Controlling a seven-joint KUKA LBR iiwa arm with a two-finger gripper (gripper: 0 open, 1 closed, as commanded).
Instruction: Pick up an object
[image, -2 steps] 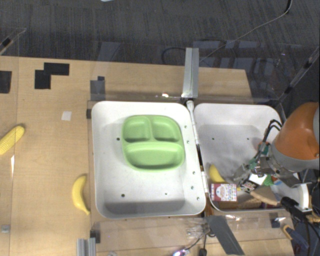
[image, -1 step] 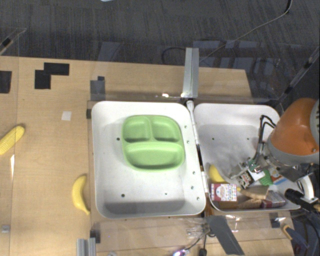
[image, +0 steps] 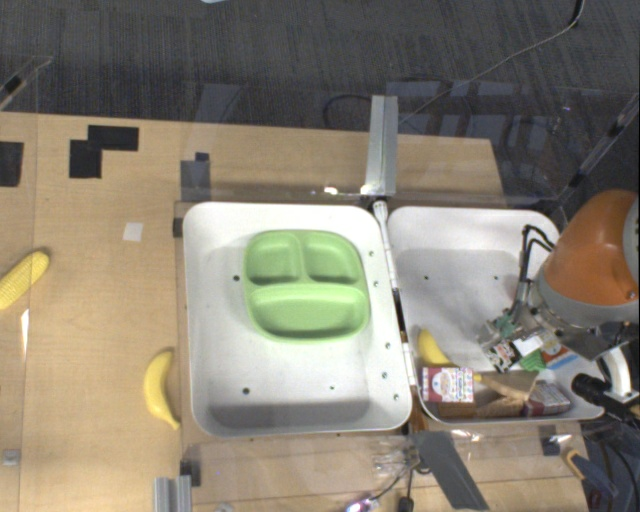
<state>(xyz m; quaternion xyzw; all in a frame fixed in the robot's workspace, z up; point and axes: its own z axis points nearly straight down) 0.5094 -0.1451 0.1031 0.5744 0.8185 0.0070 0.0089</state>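
In the right bin's (image: 470, 235) near right corner, gripper (image: 512, 340) down low among the clutter. Cannot tell whether it is spread or closed; the wrist and cabling hide the tips, and nothing is seen between them. Orange band (image: 596, 250) sits just above.

Just beside the tool: a small patterned item (image: 520, 350) with green and white on it, too small to identify. Below it along the near wall lies a box (image: 447, 384), then a brown piece (image: 505, 385) and a dark carton (image: 548, 399), packed close together. A banana (image: 432, 347) lies left of the gripper, near the divider, apart from the pile. Any of these could serve as the pick.

Left bin (image: 215, 300) holds a green tray (image: 305, 283), well apart. On the bench (image: 90, 300), outside the bins, another banana (image: 160, 388) and a corn cob (image: 22, 280).

Risks, as judged:
- Items crowd the corner; closing could pinch two at once or only an edge, and the thing slips on the lift.
- Tool sits close to the bin's right and near walls; a finger could catch a wall.
- Flat boxes lying down give little to grip, so the fingers may close on nothing.
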